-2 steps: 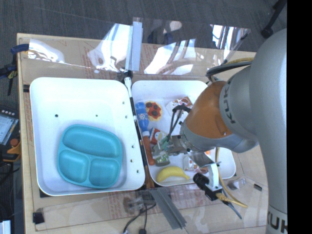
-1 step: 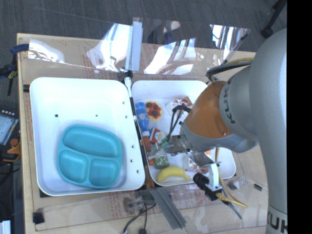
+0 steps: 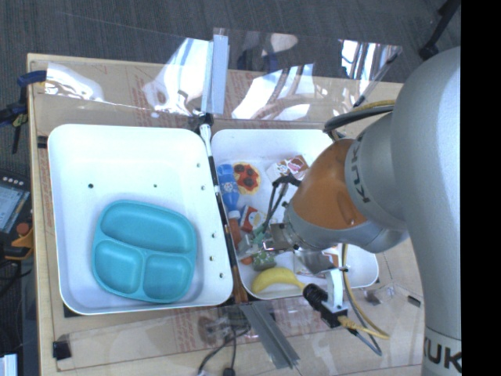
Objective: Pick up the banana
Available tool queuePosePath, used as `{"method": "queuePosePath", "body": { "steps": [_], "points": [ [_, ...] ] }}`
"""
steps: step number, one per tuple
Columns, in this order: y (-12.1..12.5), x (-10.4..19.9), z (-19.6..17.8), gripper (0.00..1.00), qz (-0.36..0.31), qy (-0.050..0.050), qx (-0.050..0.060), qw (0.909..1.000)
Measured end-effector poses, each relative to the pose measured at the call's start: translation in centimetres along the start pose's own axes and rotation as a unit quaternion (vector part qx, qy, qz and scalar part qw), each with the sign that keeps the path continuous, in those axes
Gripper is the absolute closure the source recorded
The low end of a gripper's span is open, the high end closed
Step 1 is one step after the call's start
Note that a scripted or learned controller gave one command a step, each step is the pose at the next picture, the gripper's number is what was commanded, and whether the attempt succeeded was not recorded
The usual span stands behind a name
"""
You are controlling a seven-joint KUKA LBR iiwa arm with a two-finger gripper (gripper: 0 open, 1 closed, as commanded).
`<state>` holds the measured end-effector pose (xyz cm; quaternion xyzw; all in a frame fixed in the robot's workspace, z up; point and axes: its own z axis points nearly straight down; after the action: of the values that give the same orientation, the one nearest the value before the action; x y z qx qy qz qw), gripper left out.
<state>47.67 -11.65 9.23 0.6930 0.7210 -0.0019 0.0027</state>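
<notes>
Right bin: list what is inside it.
The right bin holds the banana near its front edge, a blue bottle, a slice of pizza and other small toys. The arm covers much of the bin, so anything beneath it is hidden.

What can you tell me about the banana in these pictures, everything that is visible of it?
The banana is yellow, smooth and gently curved, and looks like a plastic toy, though I cannot be sure. It lies flat on the floor of the right bin, near the front wall, its length running left to right. Its right end passes under the arm's wrist, so that end is hidden. Small colourful items lie just behind it; whether they touch it is unclear.
</notes>
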Motion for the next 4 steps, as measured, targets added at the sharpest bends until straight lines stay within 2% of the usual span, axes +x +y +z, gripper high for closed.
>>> {"method": "queuePosePath", "body": {
  "steps": [1, 2, 3, 4],
  "points": [
    [0.0, 0.2, -0.8, 1.0, -0.003, 0.002, 0.002, 1.0],
    [-0.1, 0.1, -0.9, 0.0, -0.003, 0.001, 0.002, 1.0],
    [0.0, 0.1, -1.9, 1.0, -0.004, 0.002, 0.002, 1.0],
    [0.0, 0.1, -1.9, 0.0, -0.004, 0.002, 0.002, 1.0]
  ]
}}
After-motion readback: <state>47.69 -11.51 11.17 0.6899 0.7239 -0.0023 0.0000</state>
